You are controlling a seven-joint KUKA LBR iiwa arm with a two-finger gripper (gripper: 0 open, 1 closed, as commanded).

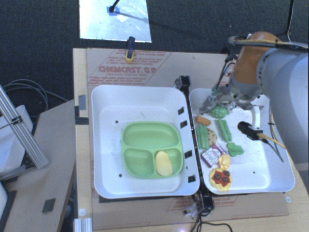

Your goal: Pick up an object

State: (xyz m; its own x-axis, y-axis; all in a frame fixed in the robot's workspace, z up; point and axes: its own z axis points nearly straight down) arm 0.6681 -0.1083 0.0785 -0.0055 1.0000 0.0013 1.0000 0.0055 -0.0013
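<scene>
while the gripper (216,102) hovers by the green toy (219,112) in the right bin (277,178), nothing is held. whether its grip is spread cannot be told. next comes lowering squarely onto one piece.

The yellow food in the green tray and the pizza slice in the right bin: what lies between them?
In the camera view, the green tray's rim, then the two bins' adjoining walls with black clips, separate the yellow food from the pizza slice.

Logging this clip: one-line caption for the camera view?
Arm reaches over right bin of toy food; green tray with yellow piece sits in left bin.
</scene>
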